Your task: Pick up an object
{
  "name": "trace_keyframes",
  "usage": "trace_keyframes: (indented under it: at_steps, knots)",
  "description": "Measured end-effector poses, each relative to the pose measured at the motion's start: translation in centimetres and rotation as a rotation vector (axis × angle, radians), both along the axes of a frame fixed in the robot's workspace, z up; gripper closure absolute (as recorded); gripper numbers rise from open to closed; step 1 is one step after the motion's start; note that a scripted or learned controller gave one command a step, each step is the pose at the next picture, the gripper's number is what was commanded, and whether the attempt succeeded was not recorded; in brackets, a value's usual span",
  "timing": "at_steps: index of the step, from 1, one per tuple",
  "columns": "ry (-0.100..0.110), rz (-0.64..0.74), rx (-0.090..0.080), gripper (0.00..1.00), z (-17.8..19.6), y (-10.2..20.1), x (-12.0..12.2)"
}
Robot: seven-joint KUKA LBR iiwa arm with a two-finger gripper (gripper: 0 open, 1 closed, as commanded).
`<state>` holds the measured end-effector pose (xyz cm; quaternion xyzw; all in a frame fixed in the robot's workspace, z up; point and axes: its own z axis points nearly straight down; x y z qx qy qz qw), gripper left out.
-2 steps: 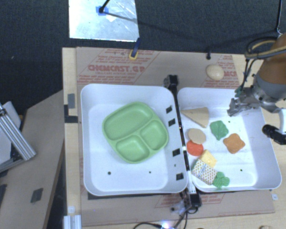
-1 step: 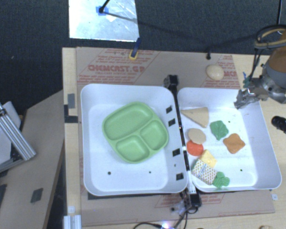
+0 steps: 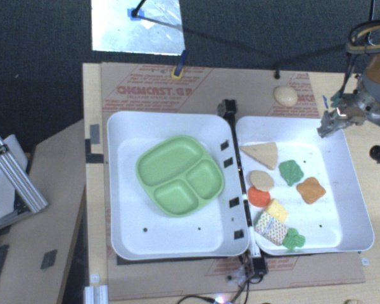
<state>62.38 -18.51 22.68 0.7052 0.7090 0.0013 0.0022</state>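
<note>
The right bin (image 3: pixel 342 170) holds several small food-shaped toys: a tan wedge (image 3: pixel 261 153), a beige oval (image 3: pixel 261 180), a red-orange round piece (image 3: pixel 258 197), a dark green leafy piece (image 3: pixel 291 171), an orange piece (image 3: pixel 311 190), a yellow and patterned block (image 3: pixel 273 223) and a small green piece (image 3: pixel 294 239). My gripper (image 3: pixel 329 124) hangs at the bin's far right corner, above the rim, well apart from all the toys. Nothing shows between its fingers.
The left bin (image 3: pixel 123 233) holds a light green divided plate (image 3: pixel 179 175). A beige egg-shaped object (image 3: pixel 285 95) lies on the cardboard behind the right bin. A black divider (image 3: pixel 237 176) with clips runs between the bins. A silver sheet (image 3: pixel 137 18) lies at the back.
</note>
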Motion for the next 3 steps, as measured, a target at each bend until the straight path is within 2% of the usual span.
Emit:
trace_keyframes:
  at_steps: [2, 3]
  knots:
    - [0.004, 0.001, 0.001, 1.0, 0.8, 9.0, -2.2]
    - [0.004, 0.001, 0.001, 1.0, -1.0, 13.5, -1.5]
